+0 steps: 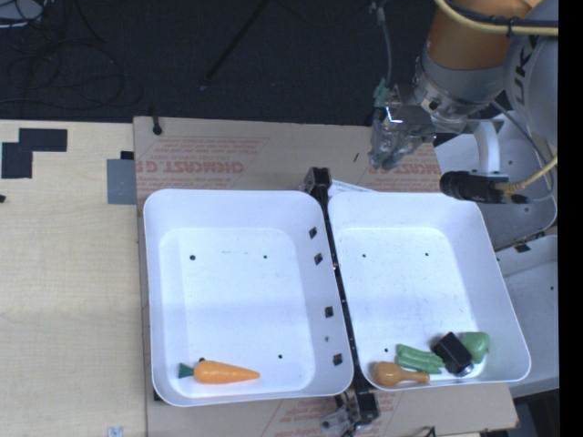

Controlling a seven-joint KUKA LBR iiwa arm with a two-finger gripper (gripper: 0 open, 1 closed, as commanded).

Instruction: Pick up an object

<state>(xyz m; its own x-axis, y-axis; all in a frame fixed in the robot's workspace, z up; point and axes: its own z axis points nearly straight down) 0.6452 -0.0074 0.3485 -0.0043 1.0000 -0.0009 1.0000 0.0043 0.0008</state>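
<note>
Nearest the camera, at the 6 o'clock edge of the left bin [164,244], lies an orange carrot [225,372] with a green top, flat on the floor and pointing toward 3 o'clock. In the right bin [496,271], crowded into the 5 o'clock corner, sit a tan pear-shaped piece [398,375], a green pod-like piece [418,359], a black block [452,352] and a second green piece [475,342]; the black block overlaps its green neighbours. The gripper [390,153] hangs above the brown board beyond the right bin's 12 o'clock rim, well apart from every object, carrying nothing; whether it is spread or pressed together cannot be determined. Nothing is picked yet. Risks, as judged: the clustered items sit close to the bin wall, so a descent there may strike the rim or pinch two pieces at once; the carrot, lying alone, is rounded and may roll out of a closing grasp
</note>
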